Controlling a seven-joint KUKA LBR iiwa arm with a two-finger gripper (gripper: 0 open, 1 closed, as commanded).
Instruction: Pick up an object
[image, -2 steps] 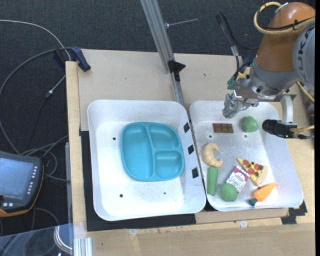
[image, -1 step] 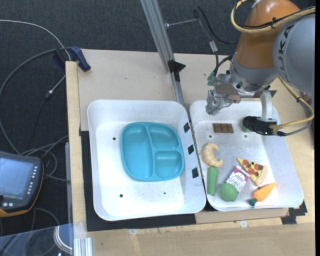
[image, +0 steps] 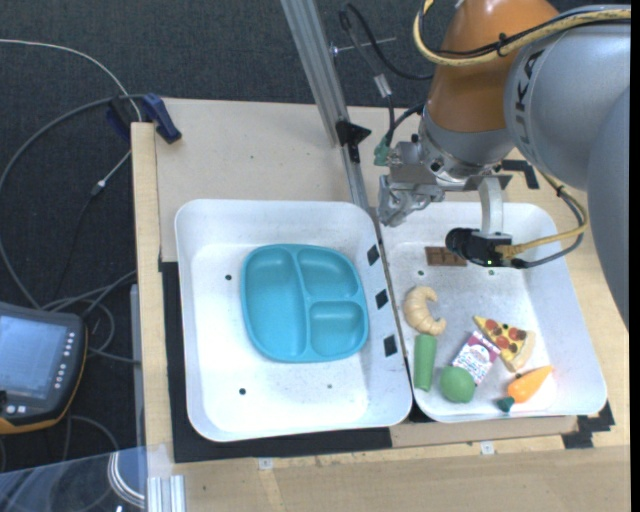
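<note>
The right bin (image: 560, 290) holds several toy foods: a tan croissant (image: 424, 310), a green cucumber (image: 425, 362), a green ball-shaped fruit (image: 457, 385), a pink carton (image: 476, 358), a pizza slice (image: 505, 340), an orange carrot (image: 527, 384) and a brown bar (image: 443, 258). My gripper (image: 401, 204) hangs over the bin's back left corner, close to the wall between the bins. It is well behind the croissant and left of the brown bar. Nothing shows under it or held in it.
The left bin (image: 205, 330) holds a blue divided plate (image: 305, 302). A slanted metal post (image: 325, 75) rises behind the bins near the gripper. A black cable fitting (image: 478, 246) hangs from the arm above the brown bar. A pendant (image: 35, 365) lies at far left.
</note>
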